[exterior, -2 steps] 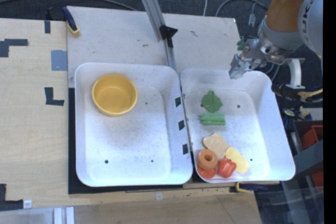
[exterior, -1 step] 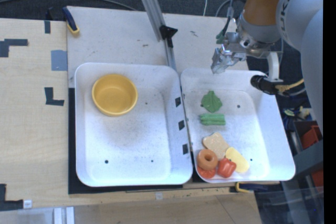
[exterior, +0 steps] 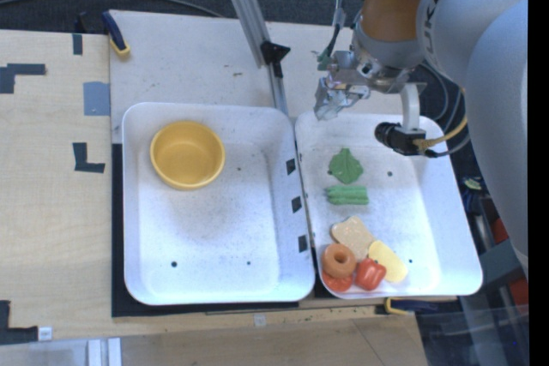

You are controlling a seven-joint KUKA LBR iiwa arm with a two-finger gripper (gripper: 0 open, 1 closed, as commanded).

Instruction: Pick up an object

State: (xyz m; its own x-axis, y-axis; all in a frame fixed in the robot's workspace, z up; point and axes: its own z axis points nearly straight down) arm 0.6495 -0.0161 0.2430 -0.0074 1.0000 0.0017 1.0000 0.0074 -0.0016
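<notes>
Gripper [exterior: 330,103] seen above far-left corner of right bin [exterior: 446,184]; finger state cannot be told, nothing seen held. Leaf [exterior: 346,165] and green pod [exterior: 347,196] lying mid-bin, apart. Toast [exterior: 352,234], donut [exterior: 339,260], red pepper [exterior: 370,273], yellow piece [exterior: 389,260] clustered near edge. Yellow bowl [exterior: 187,153] placed far-left in left bin [exterior: 214,270].

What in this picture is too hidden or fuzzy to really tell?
- Gripper: blurred and small in the camera view, over the right bin's far rim; open or shut cannot be told.
- Plate: mostly covered by the doughnut, red pepper and bread slice.
- Arm: cut off by the right edge.
- Green leafy piece: too small to identify.
</notes>
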